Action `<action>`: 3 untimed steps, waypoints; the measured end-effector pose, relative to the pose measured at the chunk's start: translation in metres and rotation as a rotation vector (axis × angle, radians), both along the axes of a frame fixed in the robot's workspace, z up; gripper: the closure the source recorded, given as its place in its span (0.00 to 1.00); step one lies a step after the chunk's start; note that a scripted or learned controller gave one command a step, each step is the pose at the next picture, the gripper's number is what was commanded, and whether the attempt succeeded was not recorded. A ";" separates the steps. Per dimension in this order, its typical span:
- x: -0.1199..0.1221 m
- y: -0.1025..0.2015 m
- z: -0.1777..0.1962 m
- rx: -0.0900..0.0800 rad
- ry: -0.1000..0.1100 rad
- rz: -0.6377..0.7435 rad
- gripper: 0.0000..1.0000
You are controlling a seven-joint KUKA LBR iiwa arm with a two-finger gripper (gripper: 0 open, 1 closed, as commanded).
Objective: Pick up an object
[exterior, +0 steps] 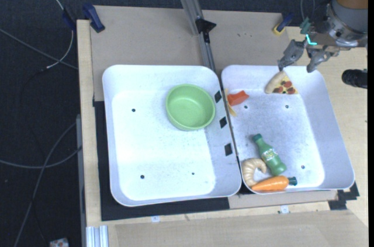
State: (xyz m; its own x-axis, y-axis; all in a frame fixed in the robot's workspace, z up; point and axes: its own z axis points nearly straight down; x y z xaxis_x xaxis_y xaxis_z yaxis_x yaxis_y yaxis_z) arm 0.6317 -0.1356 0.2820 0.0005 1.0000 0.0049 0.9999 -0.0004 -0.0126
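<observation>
**Hand poised over far edge of right bin, nothing grasped**

The hand point(301, 59) hangs above the far edge of the right white plastic bin point(327, 123), its two fingers apart with nothing between them. Just beside and below it, at the far wall of that bin, lies the wedge-shaped toy pizza slice point(280, 85), the nearest candidate for the pick. A small orange block point(237, 97) sits at the bin's far-left corner. At the near edge lie a green toy bottle point(269, 154), a tan curved croissant toy point(253, 168) and an orange toy carrot point(272, 184), crowded close together. The left white plastic bin point(128, 170) holds a light green bowl point(190, 106).

Assessment: the step in hand appears to be the approach to the pizza slice. To do it well, the hand should centre over the wedge, straddle its narrower width, and descend clear of the bin wall, which is likely to obstruct one finger. The slice looks flat, so a low, firm closing is advised.
</observation>
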 end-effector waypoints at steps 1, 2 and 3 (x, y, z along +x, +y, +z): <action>0.001 0.000 0.003 -0.001 -0.006 0.000 0.00; 0.000 -0.003 -0.039 -0.001 0.002 -0.001 0.00; -0.008 -0.001 -0.100 0.000 0.001 -0.001 0.00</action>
